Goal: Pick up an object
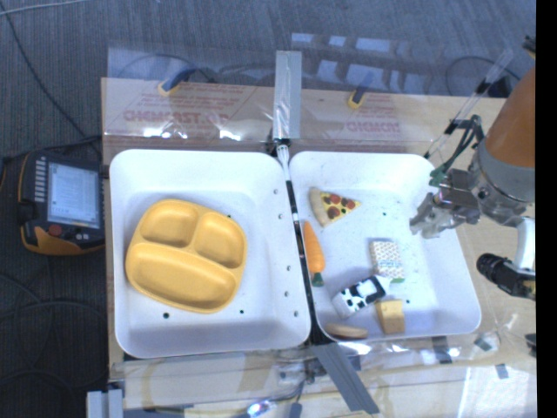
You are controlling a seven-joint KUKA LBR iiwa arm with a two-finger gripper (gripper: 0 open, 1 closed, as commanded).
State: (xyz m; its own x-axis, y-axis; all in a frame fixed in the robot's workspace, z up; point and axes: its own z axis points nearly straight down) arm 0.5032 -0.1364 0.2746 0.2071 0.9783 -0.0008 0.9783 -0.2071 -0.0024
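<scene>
In the right bin [383,168], a pizza slice [333,205] lies at 11 o'clock, a carrot [312,249] at 9 against the divider, and a patterned block [386,257], a black-and-white toy [359,295] and a yellow wedge [391,315] towards 6. The gripper [428,219] hangs at 3 over the rim, blurred; whether it is open cannot be told. A yellow tray [186,253] fills the left bin [148,168]

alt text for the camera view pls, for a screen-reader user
The arm's end effector hangs over the right bin's right edge, above a pizza slice, carrot, wafer, toy cow, cheese block and a flat bread piece. The left bin holds a yellow divided plate.
</scene>
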